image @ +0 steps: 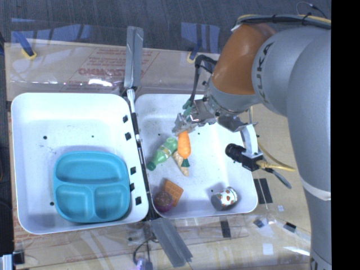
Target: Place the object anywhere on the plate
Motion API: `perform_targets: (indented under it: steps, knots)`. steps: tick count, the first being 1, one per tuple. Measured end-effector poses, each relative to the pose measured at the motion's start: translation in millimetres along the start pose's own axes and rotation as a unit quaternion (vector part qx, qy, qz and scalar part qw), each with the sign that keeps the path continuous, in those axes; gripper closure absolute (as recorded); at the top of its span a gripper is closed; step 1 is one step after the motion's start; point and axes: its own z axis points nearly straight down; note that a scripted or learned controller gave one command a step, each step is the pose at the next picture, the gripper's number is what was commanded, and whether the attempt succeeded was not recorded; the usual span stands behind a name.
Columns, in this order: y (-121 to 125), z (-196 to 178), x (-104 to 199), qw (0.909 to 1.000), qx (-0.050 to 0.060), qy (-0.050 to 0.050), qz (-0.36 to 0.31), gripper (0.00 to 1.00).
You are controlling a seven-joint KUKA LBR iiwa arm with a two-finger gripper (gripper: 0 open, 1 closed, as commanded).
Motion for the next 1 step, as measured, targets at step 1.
perform_targets:
  steps: [1]
  knots:
    - [-3.1,31.8,54.5,0.9985,0.0,0.0,-0.055,1.0]
